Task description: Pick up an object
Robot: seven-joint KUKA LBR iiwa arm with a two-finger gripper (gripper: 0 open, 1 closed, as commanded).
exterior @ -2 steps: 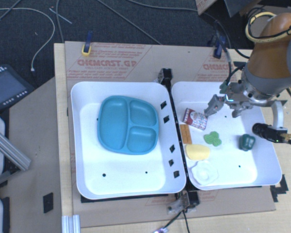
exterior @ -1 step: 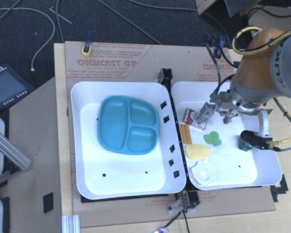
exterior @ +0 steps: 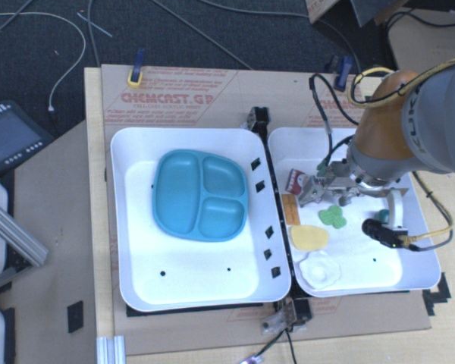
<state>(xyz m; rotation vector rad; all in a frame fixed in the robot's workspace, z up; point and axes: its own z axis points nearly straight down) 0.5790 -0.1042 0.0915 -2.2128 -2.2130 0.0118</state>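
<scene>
My gripper (exterior: 324, 190) hangs low over the middle of the right bin (exterior: 417, 275), reaching in from the right under the grey arm with its orange band. Just below it lies a small green object (exterior: 334, 218). To its left sits a small red and dark box (exterior: 296, 180), with a tan stick-like piece (exterior: 290, 209) beneath that. A yellow object (exterior: 309, 238) and a clear white cup-like piece (exterior: 319, 271) lie nearer the front. Nothing is visibly held by the gripper.
The left bin (exterior: 136, 271) holds a blue divided plate (exterior: 200, 195). A black part on a yellow cable (exterior: 382, 230) hangs at the arm's right side over the right bin. A black divider (exterior: 269, 203) runs between the bins.
</scene>
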